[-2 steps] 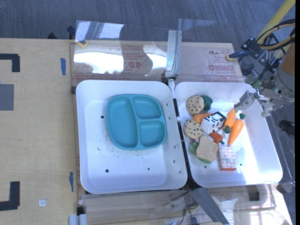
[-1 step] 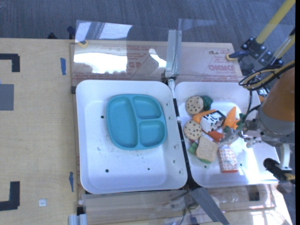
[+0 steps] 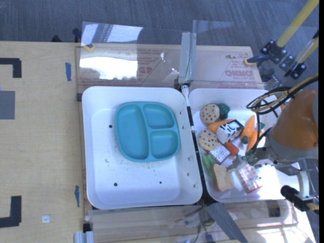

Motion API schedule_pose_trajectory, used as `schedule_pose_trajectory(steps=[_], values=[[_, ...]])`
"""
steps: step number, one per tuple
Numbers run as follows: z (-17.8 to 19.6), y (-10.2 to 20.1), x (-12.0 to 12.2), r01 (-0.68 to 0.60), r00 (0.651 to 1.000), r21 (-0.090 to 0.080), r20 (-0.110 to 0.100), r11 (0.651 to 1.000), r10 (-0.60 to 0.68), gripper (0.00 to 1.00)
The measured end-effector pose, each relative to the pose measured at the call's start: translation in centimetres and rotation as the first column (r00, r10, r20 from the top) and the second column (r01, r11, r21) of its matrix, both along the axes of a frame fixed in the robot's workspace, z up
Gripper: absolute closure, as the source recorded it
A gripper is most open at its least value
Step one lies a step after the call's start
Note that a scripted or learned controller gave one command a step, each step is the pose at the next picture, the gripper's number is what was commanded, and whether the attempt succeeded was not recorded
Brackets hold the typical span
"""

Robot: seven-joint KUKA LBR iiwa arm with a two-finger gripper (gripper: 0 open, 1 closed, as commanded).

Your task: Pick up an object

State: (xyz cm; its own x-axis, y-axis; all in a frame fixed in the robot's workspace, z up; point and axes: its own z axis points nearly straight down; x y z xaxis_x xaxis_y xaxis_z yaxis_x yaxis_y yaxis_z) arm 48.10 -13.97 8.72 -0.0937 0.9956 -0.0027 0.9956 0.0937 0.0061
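clear plastic sheeting (image 3: 223,221) with crinkled, shiny folds runs along the near edge of the bench, below and to the left of the pincer (image 3: 246,161), which hangs low in the right bin (image 3: 283,199) at the end of the grey arm with its orange band (image 3: 302,123). whether the pincer is spread or pressed together cannot be told, since the wrist and glare hide it. just under it lies a crumpled transparent packet (image 3: 248,178) with red print, glossy and creased; nothing shows it pinched. left of the pincer and touching the packet sits a tan, spongy slice of toy bread (image 3: 221,177), squarish in shape. up and to the left lie two flat round cookies, a upper cookie (image 3: 209,113) and a lower cookie (image 3: 207,139), both beige with dark specks. between them and the pincer rest a smooth orange carrot shape (image 3: 249,127), a small black-and-white carton (image 3: 230,130) and a little red-labelled box (image 3: 221,152). far to the left of the pincer, the left bin (image 3: 101,186), a smooth white shallow tray with rounded corners and a few dark flecks, holds a matte teal divided plate (image 3: 148,130) with three rounded compartments. beyond both bins stand clear glossy panels (image 3: 116,54) over brown cardboard.
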Motion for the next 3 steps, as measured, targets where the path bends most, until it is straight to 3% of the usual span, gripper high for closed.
schedule_pose_trajectory(steps=[1,2,3], values=[[0.9,0.0,0.0,0.002,1.0,0.0,0.001,1.0,-0.002,1.0],[9.7,11.7,4.4,0.057,0.998,0.005,-0.006,0.998,-0.057,1.0],[12.7,13.3,10.6,0.107,0.994,0.002,-0.008,0.994,-0.107,1.0]])
